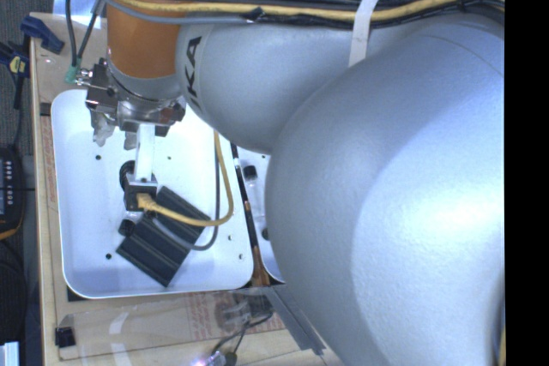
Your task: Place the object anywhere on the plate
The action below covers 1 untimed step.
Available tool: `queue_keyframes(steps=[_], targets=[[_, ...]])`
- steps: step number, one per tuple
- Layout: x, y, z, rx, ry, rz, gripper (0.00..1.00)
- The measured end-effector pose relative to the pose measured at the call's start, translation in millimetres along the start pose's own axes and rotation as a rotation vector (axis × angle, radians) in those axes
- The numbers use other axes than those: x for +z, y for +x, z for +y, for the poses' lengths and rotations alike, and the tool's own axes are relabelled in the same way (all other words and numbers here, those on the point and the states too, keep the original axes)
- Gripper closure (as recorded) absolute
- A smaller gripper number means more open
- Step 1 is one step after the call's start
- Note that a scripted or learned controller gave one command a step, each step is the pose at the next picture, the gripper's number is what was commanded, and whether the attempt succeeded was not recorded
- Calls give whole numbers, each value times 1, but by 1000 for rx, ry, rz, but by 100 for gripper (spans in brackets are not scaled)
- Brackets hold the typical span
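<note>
The gripper (117, 131) hangs low over the top part of the left white bin (77, 210). I cannot tell if it is open or closed. A small dark thing (250, 174) lies in the right bin (257, 157), beside the big grey arm (386, 184); I cannot tell what it is

Gripper (117, 131) over white bin (79, 214)

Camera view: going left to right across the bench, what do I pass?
blue clamp → left bin, at its left rim → gripper → right bin → grey arm
</note>
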<state>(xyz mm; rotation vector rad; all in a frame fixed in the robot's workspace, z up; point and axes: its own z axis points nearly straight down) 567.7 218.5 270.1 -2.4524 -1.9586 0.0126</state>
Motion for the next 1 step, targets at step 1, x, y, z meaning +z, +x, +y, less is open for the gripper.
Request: queue_keyframes(steps=[1], targets=[[0, 0, 0, 1, 0, 0, 0]])
